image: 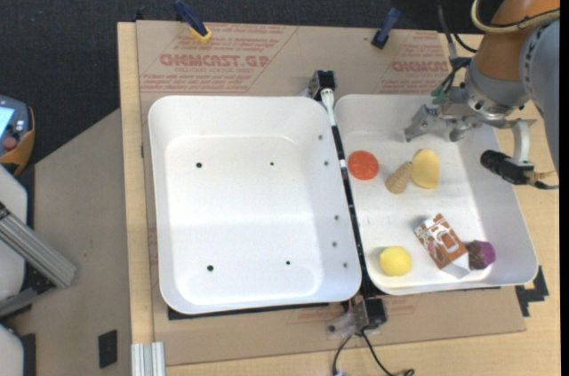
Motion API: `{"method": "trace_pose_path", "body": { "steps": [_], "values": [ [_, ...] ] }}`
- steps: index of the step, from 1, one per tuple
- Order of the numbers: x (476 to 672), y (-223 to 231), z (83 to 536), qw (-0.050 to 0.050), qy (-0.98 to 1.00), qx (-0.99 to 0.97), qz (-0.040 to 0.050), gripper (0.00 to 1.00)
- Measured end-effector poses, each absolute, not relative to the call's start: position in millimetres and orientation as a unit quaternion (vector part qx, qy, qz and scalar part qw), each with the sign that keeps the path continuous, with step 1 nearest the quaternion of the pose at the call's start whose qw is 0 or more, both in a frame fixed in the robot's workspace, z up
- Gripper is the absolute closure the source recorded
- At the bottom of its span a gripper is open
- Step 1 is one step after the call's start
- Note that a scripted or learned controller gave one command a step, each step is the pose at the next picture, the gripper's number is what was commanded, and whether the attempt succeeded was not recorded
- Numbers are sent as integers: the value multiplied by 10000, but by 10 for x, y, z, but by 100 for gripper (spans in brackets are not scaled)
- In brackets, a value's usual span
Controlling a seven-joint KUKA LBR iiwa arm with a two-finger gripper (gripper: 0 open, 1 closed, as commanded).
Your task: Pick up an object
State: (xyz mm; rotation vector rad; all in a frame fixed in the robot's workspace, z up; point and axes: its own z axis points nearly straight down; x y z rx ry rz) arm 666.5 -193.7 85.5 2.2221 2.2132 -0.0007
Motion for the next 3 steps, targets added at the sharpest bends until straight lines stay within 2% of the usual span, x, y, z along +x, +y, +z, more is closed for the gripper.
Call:
{"method": "trace_pose_path", "body": {
  "steps": [1,2,3],
  "values": [
    [6672,-938,851,-20,7100,7042,9,0],
    [6150,-1617,849,-19,7050,7092,-13,0],
    [5317,-1443,841,-45,7060,7082,-21,0]
  ]
}}
